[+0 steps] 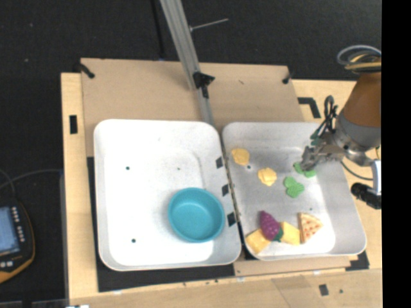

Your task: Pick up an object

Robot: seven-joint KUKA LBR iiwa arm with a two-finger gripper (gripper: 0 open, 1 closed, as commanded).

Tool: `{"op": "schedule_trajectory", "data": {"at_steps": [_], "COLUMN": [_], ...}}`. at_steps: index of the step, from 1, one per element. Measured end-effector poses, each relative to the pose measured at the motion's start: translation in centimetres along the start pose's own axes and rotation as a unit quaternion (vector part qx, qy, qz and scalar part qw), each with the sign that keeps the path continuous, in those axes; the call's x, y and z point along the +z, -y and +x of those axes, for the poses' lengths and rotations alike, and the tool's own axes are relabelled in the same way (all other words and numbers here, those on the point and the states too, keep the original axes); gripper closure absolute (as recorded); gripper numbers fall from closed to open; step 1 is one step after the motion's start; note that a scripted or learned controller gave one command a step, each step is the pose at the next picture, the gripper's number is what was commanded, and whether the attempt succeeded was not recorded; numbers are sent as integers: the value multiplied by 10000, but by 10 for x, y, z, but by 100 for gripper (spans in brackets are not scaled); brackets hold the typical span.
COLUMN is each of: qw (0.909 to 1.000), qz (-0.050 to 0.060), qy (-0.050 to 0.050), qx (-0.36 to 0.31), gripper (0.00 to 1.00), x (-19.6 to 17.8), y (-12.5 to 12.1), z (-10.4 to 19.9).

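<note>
On the pale wooden worktop [167, 88] sit two shallow white bins: the left white plastic bin [128, 146] holds a round turquoise bowl [196, 214], and the right white plastic bin [334, 236] holds the small toys. The grey arm's hand [310, 160] is low over the right bin's upper right part, right at a small green toy piece [306, 169]; whether its fingers are apart or together cannot be told. A second green toy piece [293, 187] lies just below, two yellow lumps [240, 156] [267, 176] lie further left, and a purple toy [270, 224], yellow blocks [258, 240] and a pizza-slice toy [310, 226] cluster near the front edge.
</note>
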State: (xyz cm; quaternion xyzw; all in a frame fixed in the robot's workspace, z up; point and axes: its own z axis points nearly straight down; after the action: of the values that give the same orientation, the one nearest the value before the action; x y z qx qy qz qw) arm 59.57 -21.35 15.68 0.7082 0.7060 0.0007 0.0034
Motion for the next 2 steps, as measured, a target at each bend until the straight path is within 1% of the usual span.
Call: {"op": "schedule_trajectory", "data": {"at_steps": [1,2], "qw": [10000,10000], "qz": [20,19], "qy": [-9,-9], "qx": [-23,-30], "gripper": [100,100], "x": [-58,-96], "y": [-7,-8], "z": [-5,-7]}}
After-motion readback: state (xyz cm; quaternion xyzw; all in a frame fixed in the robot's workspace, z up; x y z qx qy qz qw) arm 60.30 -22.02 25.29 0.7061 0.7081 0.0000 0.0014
